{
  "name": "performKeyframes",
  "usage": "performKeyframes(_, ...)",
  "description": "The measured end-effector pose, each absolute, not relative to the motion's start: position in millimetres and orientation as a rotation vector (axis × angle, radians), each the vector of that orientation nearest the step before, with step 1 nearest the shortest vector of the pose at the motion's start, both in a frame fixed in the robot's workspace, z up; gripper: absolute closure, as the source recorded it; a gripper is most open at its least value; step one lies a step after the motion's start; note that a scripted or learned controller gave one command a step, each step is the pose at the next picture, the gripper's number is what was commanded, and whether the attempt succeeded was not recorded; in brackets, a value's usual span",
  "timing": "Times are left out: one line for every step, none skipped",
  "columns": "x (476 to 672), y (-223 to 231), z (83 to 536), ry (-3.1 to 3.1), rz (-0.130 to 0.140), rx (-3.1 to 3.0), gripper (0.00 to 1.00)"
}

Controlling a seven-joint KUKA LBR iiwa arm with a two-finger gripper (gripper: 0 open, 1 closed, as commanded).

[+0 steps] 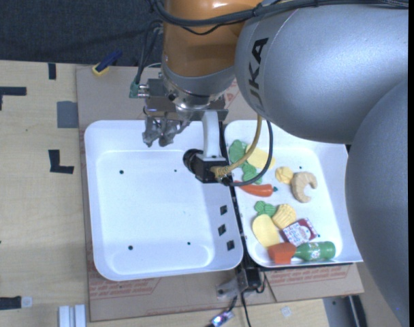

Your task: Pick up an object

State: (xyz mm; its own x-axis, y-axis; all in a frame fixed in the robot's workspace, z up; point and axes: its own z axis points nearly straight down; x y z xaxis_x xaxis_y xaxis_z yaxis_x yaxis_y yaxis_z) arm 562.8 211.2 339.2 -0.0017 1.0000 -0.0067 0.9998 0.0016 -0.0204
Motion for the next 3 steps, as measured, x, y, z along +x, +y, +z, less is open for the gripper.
performKeyframes(579.4,234,527,-2.231,-0.027,-2.221,1.0)
performKeyframes(519.7,233,350,-2.217,0.032,-2.213,1.0)
performKeyframes(604.5,232,385,-2.224,-0.005,-2.223,1.0)
